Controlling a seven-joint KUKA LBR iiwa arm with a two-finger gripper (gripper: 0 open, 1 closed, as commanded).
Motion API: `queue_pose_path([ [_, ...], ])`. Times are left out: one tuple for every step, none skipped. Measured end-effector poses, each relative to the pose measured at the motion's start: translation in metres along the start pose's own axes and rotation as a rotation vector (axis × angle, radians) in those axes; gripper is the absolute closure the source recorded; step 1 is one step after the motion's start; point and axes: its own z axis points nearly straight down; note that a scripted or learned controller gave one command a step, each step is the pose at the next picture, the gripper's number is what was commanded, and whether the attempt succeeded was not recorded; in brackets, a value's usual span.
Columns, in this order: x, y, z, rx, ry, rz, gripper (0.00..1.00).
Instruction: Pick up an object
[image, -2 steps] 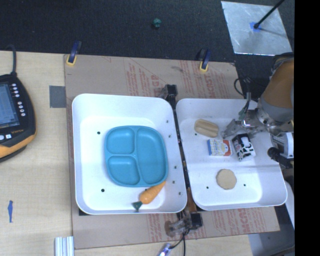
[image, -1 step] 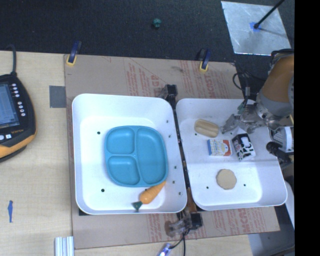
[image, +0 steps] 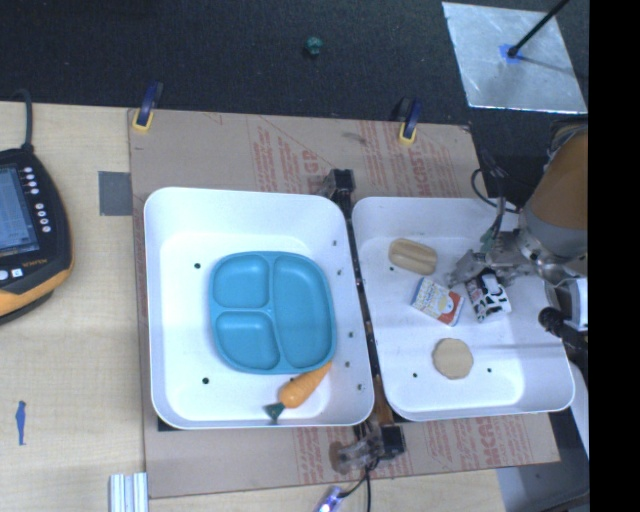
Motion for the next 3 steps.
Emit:
queue_pose_path([
  [-0.001,0.000,-0.010,0.001,-0.001,-0.002,1.00],
  [0.078,-0.004,-0.052,0.000,0.002,-0.002,1.00],
  [0.157,0.002,-0.100,-0.001,0.000,-0.002,1.00],
])
